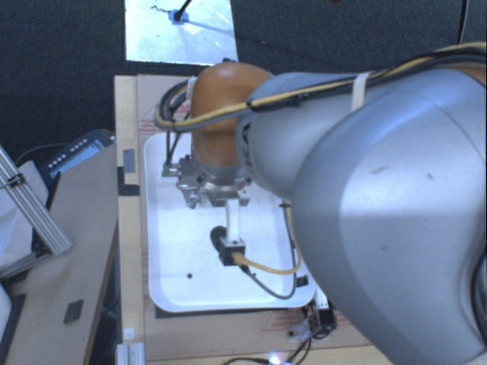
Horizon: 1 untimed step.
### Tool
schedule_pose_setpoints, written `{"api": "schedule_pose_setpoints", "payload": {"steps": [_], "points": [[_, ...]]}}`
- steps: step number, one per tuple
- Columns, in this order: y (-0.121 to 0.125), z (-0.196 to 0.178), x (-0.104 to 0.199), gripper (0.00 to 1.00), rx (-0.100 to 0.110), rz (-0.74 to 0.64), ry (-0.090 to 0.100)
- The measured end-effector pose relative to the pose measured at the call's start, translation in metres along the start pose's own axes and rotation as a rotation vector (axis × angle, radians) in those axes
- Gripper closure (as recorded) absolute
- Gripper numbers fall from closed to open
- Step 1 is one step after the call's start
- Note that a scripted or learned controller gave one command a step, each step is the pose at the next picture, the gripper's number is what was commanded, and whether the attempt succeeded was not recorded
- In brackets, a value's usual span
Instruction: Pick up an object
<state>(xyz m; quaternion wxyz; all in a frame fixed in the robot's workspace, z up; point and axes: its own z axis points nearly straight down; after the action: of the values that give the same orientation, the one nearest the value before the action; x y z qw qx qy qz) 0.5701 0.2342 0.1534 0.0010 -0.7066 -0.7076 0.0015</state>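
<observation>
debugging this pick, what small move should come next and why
Probably lift the gripper a little and back off: it hangs over the white bin, the arm covers what lies beneath, and the one loose thing I can make out is a small dark speck nearer the front rim.

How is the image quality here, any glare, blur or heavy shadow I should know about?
In the camera view, the big grey arm link close to the lens looks soft and hides the right side; the shallow white bin is brightly, evenly lit; the pale shiny sheet at the top catches glare.
</observation>
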Motion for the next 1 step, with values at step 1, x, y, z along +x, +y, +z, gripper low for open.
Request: {"api": "schedule_pose_setpoints", "payload": {"steps": [1], "points": [[-0.0006,-0.061,-0.0169,1.0,-0.009,0.002,0.002]]}}
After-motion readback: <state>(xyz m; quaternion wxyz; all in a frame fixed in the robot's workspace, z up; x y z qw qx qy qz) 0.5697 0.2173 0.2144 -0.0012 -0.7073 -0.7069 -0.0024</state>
